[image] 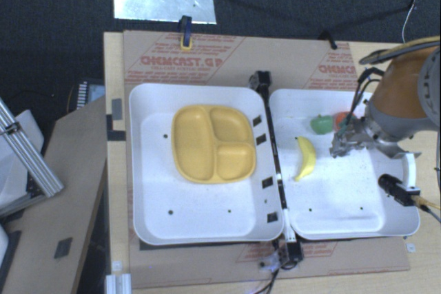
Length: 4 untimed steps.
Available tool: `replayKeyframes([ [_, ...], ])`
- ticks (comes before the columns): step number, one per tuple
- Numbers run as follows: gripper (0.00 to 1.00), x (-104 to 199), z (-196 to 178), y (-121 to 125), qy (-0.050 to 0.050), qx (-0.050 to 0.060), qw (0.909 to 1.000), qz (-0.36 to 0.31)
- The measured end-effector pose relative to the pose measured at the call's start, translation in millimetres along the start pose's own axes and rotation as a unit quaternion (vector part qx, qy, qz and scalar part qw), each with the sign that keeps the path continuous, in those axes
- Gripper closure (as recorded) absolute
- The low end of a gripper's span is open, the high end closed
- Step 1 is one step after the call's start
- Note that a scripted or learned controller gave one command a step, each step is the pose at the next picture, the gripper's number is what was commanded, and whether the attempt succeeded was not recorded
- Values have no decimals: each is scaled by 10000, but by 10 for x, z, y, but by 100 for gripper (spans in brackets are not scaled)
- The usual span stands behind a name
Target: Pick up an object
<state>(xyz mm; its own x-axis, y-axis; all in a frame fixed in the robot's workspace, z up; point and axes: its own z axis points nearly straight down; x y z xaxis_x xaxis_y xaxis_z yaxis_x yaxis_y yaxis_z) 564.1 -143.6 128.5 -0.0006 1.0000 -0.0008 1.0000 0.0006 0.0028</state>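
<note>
A yellow banana (306, 158) lies in the right bin (344, 220), near its left wall. A green round object (321, 124) sits farther back, with a small red-orange object (342, 118) touching its right side. My gripper (339, 147) hangs low over the right bin, to the right of the banana and just in front of the green and red pieces. Its tips are small and dark against the arm, and nothing shows between them.
The left bin (155, 210) holds a yellow three-compartment plate (212, 143). A black divider clamp (261, 80) joins the bins at the back. The arm's grey body and orange band (406, 89) overhang the right bin's far right side.
</note>
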Motion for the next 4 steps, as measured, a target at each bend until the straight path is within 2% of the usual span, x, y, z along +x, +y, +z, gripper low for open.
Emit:
replayKeyframes([
  [2, 100, 86, -986, 61, -4, -25, 10000, -24],
  [3, 100, 84, -1328, 76, -2, -13, 10000, -21],
  [4, 100, 597, -1173, -57, 10, 16, 10000, -41],
])
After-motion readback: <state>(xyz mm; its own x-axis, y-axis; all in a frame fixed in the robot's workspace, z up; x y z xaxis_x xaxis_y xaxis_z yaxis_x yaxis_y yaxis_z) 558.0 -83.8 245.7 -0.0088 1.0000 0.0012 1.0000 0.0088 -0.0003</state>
